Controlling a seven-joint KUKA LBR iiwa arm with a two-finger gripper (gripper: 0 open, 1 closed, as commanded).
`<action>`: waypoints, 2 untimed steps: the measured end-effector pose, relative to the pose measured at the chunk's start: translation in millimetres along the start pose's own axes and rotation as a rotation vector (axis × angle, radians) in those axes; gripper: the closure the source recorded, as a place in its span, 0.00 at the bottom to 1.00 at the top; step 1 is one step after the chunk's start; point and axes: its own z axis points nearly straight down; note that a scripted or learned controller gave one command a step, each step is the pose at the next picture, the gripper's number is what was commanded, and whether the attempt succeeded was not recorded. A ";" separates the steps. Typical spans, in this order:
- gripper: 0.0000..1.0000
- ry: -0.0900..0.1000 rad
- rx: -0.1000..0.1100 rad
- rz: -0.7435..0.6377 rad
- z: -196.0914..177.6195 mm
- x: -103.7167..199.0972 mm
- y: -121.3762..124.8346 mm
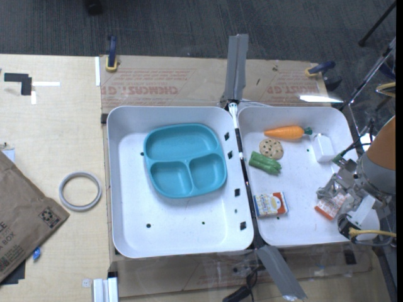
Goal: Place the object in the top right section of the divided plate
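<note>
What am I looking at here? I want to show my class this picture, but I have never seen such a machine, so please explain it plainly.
A single camera fixed above a bench looks down at a slant. Two shallow white bins sit side by side. The left bin holds a blue divided plate. The right bin holds toy food: a carrot, a cookie, a green pod, a small carton, a white item and a red and white packet. The grey arm reaching in from the right is the robot; its gripper is low over that packet. Whether it grips anything is unclear.
</note>
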 end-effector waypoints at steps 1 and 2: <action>1.00 0.001 0.012 0.198 1.2 13.5 10.1; 1.00 0.010 0.016 0.421 -0.2 16.3 18.9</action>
